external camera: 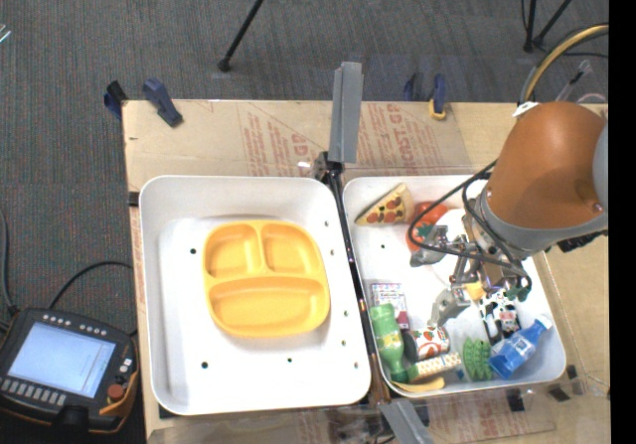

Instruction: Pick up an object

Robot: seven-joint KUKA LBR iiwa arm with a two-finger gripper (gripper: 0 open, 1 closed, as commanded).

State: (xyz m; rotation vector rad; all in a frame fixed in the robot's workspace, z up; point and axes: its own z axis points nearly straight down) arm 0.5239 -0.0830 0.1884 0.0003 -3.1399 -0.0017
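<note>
The end effector [467, 295] hangs over the right bin [553, 372], right above a pile of toys: a green bottle [388, 341], a blue bottle [519, 349], a pizza slice [388, 205]. Can't tell whether it's clenched or released. The left bin [159, 233] holds a yellow divided tray [265, 277]. Red print on the cardboard-covered counter [238, 139] is upside down and unreadable.

The arm [553, 179] is showing off a big rounded orange band that's taking up most of what's visible, with a grey section sitting on its right edge. Dark cables are looping out from under the orange part, and the gripper [467, 293] is looking like a small cluster of metal and black bits.
</note>
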